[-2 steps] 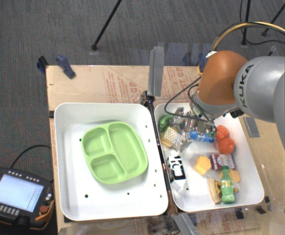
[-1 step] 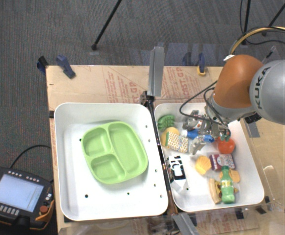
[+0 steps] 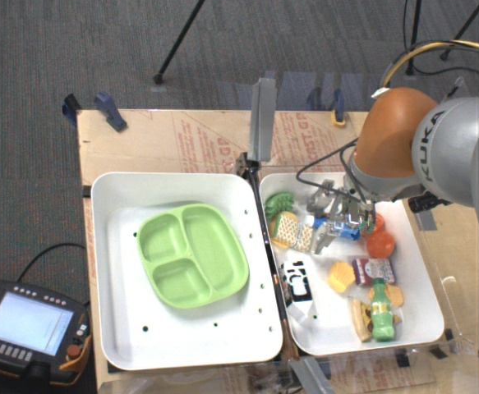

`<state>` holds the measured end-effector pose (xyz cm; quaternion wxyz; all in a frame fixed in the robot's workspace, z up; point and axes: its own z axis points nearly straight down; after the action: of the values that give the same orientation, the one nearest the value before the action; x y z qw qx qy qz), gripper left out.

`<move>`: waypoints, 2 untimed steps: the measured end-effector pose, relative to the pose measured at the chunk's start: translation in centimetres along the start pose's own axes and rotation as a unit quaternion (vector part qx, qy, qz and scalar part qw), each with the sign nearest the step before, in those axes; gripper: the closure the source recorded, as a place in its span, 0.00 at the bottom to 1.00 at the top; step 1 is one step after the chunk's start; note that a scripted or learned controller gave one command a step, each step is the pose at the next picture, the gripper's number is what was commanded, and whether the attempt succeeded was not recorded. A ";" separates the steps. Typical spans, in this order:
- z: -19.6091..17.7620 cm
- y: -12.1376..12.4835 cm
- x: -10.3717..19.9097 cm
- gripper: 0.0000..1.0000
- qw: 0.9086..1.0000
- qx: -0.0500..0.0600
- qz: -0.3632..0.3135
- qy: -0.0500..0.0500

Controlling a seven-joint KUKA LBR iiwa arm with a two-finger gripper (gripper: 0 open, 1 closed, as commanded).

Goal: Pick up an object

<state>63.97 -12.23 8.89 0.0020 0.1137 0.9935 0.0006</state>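
Note:
My gripper (image 3: 331,220) hangs low in the upper middle of the right bin (image 3: 426,290), among the toys. A blue object (image 3: 348,232) lies right under it, partly hidden. A tan waffle-like piece (image 3: 291,231) sits just to its left, below a green leafy toy (image 3: 278,203). A red tomato (image 3: 380,244) lies to its right. Nearer the front are a yellow piece (image 3: 342,277), a maroon box (image 3: 373,269), a green bottle (image 3: 379,309) and a black-and-white item (image 3: 297,282).
The left bin (image 3: 116,220) holds a light green divided plate (image 3: 194,254). A metal post (image 3: 262,125) rises behind the seam between the bins. The arm's orange band (image 3: 391,134) looms over the right bin's back right. A teach pendant (image 3: 29,327) lies at the lower left.

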 end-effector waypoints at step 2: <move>0.2 -4.2 9.2 0.00 0.994 0.000 0.105 0.002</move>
<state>54.04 -14.28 8.68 -0.0006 0.2177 0.9760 0.0007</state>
